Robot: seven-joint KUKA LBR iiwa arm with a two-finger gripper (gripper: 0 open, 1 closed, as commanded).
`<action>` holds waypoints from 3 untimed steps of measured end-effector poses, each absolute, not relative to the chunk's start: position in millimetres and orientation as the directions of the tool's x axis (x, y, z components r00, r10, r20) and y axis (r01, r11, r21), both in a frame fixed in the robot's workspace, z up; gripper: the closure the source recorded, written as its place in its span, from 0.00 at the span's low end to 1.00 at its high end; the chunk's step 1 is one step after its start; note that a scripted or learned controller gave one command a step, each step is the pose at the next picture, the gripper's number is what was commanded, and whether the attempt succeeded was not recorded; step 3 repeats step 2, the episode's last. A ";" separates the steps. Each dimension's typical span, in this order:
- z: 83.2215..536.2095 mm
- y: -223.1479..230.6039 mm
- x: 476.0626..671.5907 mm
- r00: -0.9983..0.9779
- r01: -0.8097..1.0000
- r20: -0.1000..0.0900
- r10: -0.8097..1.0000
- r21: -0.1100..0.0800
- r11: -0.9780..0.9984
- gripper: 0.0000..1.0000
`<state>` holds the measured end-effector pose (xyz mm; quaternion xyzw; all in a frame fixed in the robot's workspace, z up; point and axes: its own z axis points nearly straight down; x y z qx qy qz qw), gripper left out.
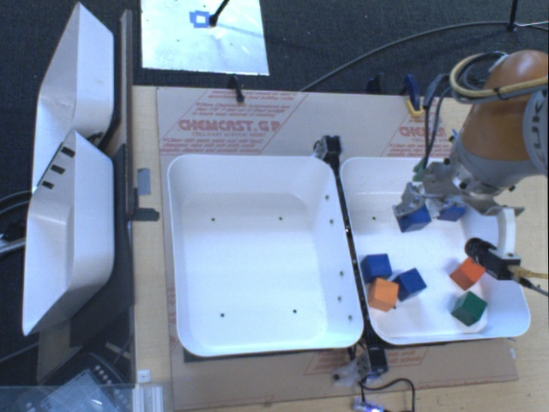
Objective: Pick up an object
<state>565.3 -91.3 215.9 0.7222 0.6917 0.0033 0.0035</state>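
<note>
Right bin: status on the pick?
Gripper over right bin, blue cube at its fingertips, grip unconfirmed. Five more blocks loose below. Nothing blocking.

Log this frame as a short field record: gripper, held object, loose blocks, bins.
gripper: over the right bin's upper part
held object: blue block between the fingers
loose blocks, right bin: two blue, two orange, one green
right bin: holds all the blocks
left bin: white, shallow
arm: enters from the view's right
</note>
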 end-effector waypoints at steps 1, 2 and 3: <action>248.2 -31.0 647.6 -0.006 1.000 0.000 1.000 0.003 0.006 1.00; 183.6 34.1 652.0 -0.005 1.000 0.001 1.000 -0.004 0.005 1.00; 183.6 34.1 652.0 -0.005 1.000 0.001 1.000 -0.004 0.005 1.00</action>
